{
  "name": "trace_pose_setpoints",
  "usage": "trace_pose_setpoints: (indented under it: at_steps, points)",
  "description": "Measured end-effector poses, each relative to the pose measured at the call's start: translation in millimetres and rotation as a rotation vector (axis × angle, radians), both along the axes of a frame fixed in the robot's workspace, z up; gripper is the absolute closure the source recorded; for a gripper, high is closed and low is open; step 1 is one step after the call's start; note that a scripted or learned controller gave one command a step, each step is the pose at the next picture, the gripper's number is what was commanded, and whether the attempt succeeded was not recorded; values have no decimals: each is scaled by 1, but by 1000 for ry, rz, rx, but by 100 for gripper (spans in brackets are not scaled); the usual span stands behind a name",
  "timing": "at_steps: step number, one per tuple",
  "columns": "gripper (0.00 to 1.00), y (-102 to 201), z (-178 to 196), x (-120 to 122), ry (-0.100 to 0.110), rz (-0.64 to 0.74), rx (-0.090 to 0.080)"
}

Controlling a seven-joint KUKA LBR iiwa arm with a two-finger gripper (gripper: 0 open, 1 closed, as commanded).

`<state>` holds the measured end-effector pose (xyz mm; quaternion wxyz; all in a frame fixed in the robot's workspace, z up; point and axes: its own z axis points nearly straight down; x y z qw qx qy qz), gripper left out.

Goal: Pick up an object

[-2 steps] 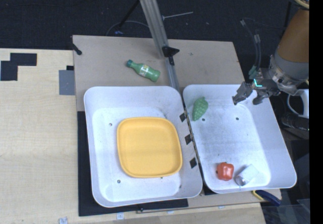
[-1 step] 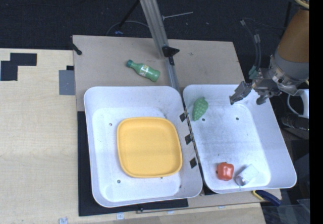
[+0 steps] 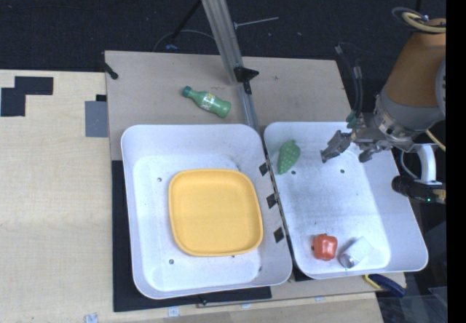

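Green toy (image 3: pixel 288 156) lies at the upper left of the right bin (image 3: pixel 378 201), its long side pointing up and down. Gripper (image 3: pixel 336 150) hangs just to its right, fingers spread, holding nothing.

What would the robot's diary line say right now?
claw: open, holding nothing | above right bin | nearest: green toy | pickup: not done
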<state>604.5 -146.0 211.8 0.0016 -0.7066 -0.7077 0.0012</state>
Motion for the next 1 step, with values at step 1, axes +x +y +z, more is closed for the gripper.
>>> trace_pose_setpoints:
  at_steps: [1]
  points:
    - [0, -8, -48, -2, 1, -1, 0]
